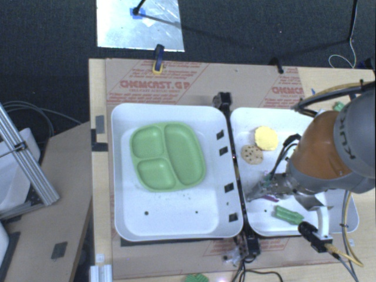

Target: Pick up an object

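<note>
the arm (329, 151) reaches low into the right bin (247, 119), its gripper (262, 188) near the bin's left wall; whether it is open or closed cannot be told. candidate objects lie close: a green piece (288, 214) just beside it, a speckled cookie (252, 154) and a yellow disc (266, 138) further up. a grasp could miss or shove things against the wall. the left bin (123, 216) holds a green divided tray (167, 156).

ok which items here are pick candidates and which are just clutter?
Pick candidates, right bin:
- yellow round piece
- cookie
- green piece
- gripper low over that bin's floor

Not in play:
- green divided tray, left bin
- foil sheet
- yellow clamp
</note>
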Motion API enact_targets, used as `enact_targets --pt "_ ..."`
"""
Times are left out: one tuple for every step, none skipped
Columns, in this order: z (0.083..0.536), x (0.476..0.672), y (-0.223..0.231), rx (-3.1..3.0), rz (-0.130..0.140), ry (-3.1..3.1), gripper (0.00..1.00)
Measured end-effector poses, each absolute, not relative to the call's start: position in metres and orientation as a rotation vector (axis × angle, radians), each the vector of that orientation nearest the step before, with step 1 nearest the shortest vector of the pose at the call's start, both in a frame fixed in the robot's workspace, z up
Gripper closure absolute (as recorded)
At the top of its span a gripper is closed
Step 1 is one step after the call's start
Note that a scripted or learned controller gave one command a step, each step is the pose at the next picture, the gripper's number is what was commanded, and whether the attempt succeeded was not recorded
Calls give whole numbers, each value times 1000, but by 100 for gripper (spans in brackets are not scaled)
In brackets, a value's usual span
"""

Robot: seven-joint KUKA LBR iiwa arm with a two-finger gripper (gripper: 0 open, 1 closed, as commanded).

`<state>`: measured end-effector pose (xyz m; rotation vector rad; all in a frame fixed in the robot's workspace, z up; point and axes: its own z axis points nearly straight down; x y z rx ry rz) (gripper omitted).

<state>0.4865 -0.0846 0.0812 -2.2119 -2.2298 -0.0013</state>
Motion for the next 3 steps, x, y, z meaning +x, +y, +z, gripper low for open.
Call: enact_targets --pt "86 549 -140 -2227 -4 -2228 0" --pt "84 484 -99 -2216 2 -2219 0" --pt "95 488 -101 -2224 -4 -2224 100"
